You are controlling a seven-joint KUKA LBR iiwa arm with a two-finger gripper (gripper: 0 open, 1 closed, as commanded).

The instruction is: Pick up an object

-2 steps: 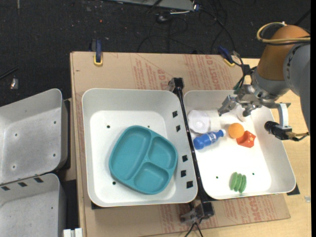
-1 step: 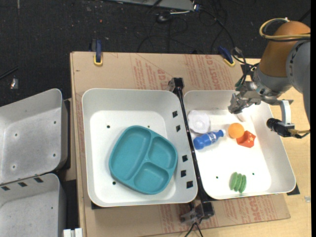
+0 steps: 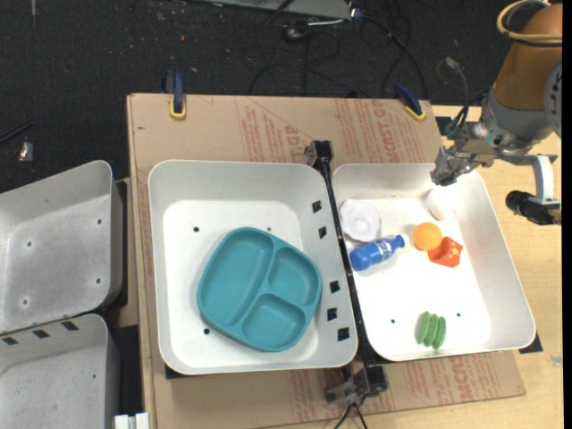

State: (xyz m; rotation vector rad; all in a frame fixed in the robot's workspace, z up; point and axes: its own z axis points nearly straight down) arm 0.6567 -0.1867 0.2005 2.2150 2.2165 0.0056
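Under my reach lies a cardboard sheet (image 3: 268,123) held to the bench by a blue clamp (image 3: 177,92) at its far left corner and another clamp (image 3: 410,99) at its far right. Off to the left, grey perforated metal trays (image 3: 54,239) rest apart from the bins, and cables (image 3: 384,34) trail across the dark speckled floor (image 3: 80,52) beyond.

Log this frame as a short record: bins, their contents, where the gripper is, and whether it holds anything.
left bin: teal divided plate
right bin: blue bottle, white lid, orange ball, red piece, green item
gripper: over the right bin's far edge, above a white object
held: nothing seen between fingers
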